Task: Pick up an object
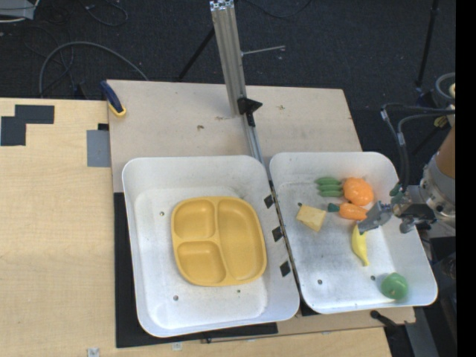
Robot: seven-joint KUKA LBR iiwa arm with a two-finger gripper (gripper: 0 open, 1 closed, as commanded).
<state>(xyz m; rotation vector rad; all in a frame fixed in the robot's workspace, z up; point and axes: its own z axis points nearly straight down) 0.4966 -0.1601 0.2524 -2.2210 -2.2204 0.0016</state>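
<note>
The two white bins (152, 314) are looking like smooth matt plastic, the right one scuffed grey, and the yellow divided plate (219, 240) is showing a soft plastic sheen. The desk (44, 222) is showing pale matt wood grain, while the upright post (230, 58) is looking like brushed metal.
</note>
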